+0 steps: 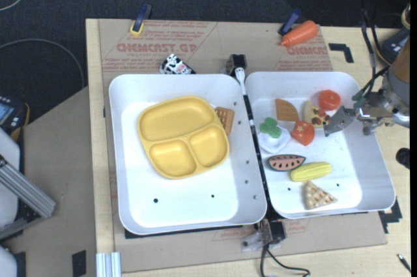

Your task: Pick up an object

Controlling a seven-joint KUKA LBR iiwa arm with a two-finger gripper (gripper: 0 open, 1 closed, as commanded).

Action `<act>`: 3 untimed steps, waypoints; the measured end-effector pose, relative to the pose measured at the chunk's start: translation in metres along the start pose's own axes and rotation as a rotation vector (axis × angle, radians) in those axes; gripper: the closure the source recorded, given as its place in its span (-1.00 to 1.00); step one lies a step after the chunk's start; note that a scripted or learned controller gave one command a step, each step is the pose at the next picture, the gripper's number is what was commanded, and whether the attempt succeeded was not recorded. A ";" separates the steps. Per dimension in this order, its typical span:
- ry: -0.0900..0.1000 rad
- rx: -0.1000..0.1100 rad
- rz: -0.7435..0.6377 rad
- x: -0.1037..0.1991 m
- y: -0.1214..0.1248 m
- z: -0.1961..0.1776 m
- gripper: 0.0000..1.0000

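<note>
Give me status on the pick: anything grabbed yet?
Done: the arm has reached the right white bin. In hand: nothing seen; the two-finger gripper sits low beside the red toy tomato, with no object visible between its fingers. Left: grasp and lift. The yellow toy corn cob and the watermelon slice lie untouched.

Both white bins (189, 217) are showing a smooth, slightly glossy plastic look, and the yellow divided plate (182, 136) in the left one is looking like matt moulded plastic. The toy foods in the right bin, such as the corn cob (311, 171), tomato (329, 100) and watermelon slice (287, 162), are appearing as smooth plastic, though at this distance that is hard to confirm. The bench top (163, 44) is reading as matt brown cardboard or wood with red print.
</note>
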State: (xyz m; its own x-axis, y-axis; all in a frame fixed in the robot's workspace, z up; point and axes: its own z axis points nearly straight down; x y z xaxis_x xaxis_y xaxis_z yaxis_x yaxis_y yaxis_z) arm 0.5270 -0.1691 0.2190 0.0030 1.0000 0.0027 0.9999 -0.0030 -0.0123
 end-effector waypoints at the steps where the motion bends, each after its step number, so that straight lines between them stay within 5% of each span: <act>1: -0.003 -0.012 -0.003 0.000 0.003 -0.006 -1.00; 3: 0.001 -0.005 -0.004 0.006 0.006 0.097 -1.00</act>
State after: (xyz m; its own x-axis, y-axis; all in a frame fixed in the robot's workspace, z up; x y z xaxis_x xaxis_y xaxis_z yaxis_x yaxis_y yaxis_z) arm 0.5323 -0.1631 0.1221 -0.0006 1.0000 0.0033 1.0000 0.0006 -0.0078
